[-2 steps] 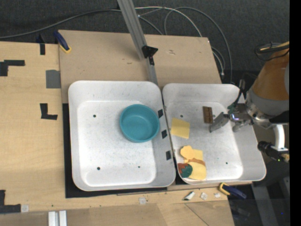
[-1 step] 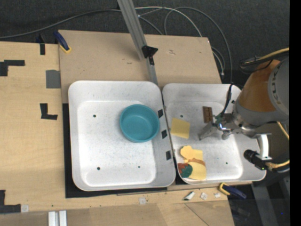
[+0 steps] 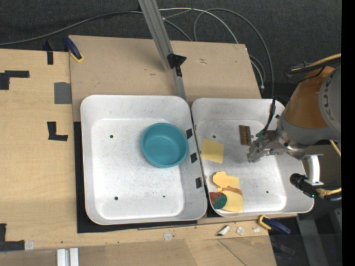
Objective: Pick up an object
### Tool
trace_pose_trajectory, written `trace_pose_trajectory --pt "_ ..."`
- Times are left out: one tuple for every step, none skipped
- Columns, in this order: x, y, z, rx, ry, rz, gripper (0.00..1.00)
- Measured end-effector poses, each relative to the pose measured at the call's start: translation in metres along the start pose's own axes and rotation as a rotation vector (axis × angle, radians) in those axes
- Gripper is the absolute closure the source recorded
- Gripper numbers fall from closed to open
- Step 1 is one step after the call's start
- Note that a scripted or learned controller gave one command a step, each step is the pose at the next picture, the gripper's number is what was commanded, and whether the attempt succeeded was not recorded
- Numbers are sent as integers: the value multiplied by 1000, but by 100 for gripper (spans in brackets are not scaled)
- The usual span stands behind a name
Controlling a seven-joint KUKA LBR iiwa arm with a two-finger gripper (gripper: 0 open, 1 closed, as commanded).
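Camera view, starting from the near edge of the bench (image 3: 138, 243): a few small white scraps (image 3: 232, 230) lie on the wood just outside the near rim of the right-hand shallow white bin (image 3: 277, 204). Inside that bin, in its near left corner, sits a cluster of soft yellow pieces with a green and red bit tucked under them (image 3: 226, 192). A little farther in, close to the bin's left wall, lies a flat pale-yellow square, perhaps a sponge or card (image 3: 212, 151). Farther still, toward the middle of the bin, is a small dark-brown rectangular block (image 3: 244, 134). The two-finger gripper (image 3: 256, 150) of the grey arm is low over the bin floor just beside that brown block, on its right and slightly nearer side; I cannot tell whether it touches the block, and how its grasp is set cannot be made out. Nothing is seen held in it. In the left-hand shallow white bin (image 3: 100, 204) a round teal plastic bowl (image 3: 164, 144) rests upright toward the right wall. As a judgement, the pick is at the reaching stage: every object sits on a bin floor, nothing is lifted, so closing on a piece and raising it both remain.
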State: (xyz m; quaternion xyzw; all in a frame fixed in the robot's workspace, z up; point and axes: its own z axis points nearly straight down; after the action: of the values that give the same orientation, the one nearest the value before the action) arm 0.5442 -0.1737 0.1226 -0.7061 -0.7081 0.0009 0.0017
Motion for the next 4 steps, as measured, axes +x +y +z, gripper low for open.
trace_pose_trajectory --pt "7 -8 -53 -6 -2 1 100" --pt "7 -7 -106 -8 -3 1 100" --pt "61 -13 -95 -1 0 -3 100" --pt "107 -16 -89 0 0 -3 100"
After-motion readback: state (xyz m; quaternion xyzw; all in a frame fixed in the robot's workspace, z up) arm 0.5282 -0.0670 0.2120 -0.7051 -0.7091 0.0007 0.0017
